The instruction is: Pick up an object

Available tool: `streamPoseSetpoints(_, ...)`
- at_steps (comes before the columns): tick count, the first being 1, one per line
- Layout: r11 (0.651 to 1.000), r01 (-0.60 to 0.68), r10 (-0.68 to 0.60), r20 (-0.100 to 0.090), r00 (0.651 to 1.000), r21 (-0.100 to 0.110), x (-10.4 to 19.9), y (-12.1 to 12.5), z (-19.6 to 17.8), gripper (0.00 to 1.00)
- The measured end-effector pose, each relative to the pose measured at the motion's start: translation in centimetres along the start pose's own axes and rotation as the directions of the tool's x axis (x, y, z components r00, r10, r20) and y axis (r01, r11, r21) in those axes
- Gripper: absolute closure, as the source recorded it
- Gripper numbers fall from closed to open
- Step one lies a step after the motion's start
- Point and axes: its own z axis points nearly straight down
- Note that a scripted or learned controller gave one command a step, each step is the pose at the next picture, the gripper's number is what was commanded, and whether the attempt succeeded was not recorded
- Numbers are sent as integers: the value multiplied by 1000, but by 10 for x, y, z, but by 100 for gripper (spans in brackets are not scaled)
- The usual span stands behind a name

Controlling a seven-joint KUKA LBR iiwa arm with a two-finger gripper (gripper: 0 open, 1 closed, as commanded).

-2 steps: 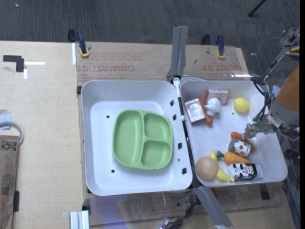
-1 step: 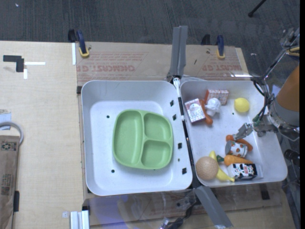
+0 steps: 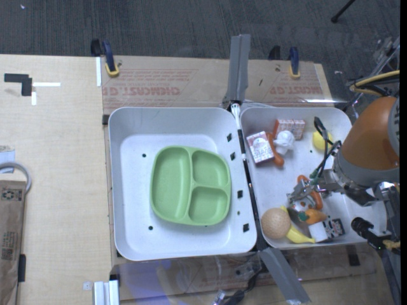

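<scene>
Far off to the claw's left, on the pale wooden counter [image 3: 57, 170], sits the left bin [image 3: 127, 234] with a green divided plate [image 3: 191, 185] lying flat in its middle. Nearer, across the divider, the right bin [image 3: 254, 116] holds the clutter: up and to the claw's left a small red-and-white carton [image 3: 259, 147] lies beside a slim orange piece [image 3: 278, 156], a white lump [image 3: 284, 138] and a pink-patterned box [image 3: 290, 127]. Below and to the left of the claw rests a tan ball [image 3: 276, 223] touching a yellow banana-shaped toy [image 3: 297, 236]. The claw [image 3: 308, 190] itself is low in the right bin, right over a heap of orange and dark bits [image 3: 311, 216]; whether its prongs are apart or together I cannot tell. Above and slightly right a yellow object [image 3: 318, 140] lies by the far wall, and the grey arm with its orange band [image 3: 375, 138] comes in from the right.
</scene>
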Motion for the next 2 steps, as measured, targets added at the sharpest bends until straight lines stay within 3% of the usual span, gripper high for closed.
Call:
streamPoseSetpoints(1, 1000, -3, 3, -1, 1000, 2, -1, 0, -7, 100)
streamPoseSetpoints(2, 984, -181, 181, 3, 984, 0, 143, 1, -136, 100)
